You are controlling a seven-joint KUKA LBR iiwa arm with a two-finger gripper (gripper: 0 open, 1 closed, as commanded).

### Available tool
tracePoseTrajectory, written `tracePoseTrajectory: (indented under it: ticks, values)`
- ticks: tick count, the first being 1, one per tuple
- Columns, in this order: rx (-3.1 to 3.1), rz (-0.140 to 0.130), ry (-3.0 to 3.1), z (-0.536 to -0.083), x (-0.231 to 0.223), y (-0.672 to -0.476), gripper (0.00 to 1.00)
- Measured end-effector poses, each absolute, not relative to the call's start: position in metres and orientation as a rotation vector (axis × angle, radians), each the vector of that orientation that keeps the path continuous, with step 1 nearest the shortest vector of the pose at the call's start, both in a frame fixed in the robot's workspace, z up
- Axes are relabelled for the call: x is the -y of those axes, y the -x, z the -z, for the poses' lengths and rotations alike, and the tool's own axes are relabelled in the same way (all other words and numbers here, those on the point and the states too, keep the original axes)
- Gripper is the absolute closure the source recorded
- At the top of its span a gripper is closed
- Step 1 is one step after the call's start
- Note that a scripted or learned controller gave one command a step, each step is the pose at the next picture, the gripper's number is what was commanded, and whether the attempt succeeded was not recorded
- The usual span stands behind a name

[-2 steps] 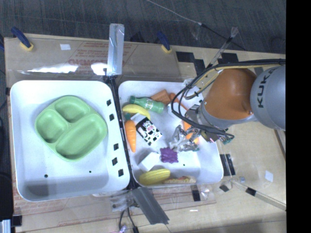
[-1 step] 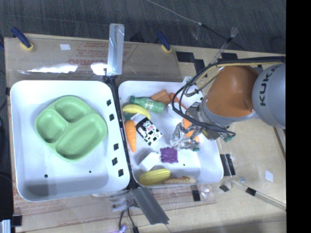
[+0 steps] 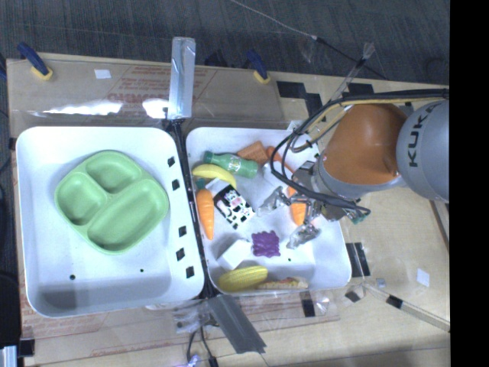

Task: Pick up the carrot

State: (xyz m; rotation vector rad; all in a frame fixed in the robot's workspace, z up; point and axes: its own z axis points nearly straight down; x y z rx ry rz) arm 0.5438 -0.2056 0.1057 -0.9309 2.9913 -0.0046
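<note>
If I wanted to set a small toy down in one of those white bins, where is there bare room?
The left bin has bare floor below the green divided plate, along its near edge. The right bin is crowded: carrot, banana, green bottle, purple toy and corn cob, with the tool above. Small white gaps remain near its lower right corner.

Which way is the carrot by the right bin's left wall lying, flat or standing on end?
Flat. The carrot lies full length on the floor of the right bin along its left wall, thick end towards the banana.
</note>
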Motion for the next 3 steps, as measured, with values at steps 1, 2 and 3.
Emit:
tracePoseTrajectory:
  ticks: [1,2,3]
  values:
    - [-3.089,-0.002,0.575,-0.092,0.21,-0.533,0.0]
    - [-3.084,0.0,0.585,-0.103,0.209,-0.535,1.0]
    - [-3.129,0.001,0.238,-0.163,0.154,-0.519,1.0]
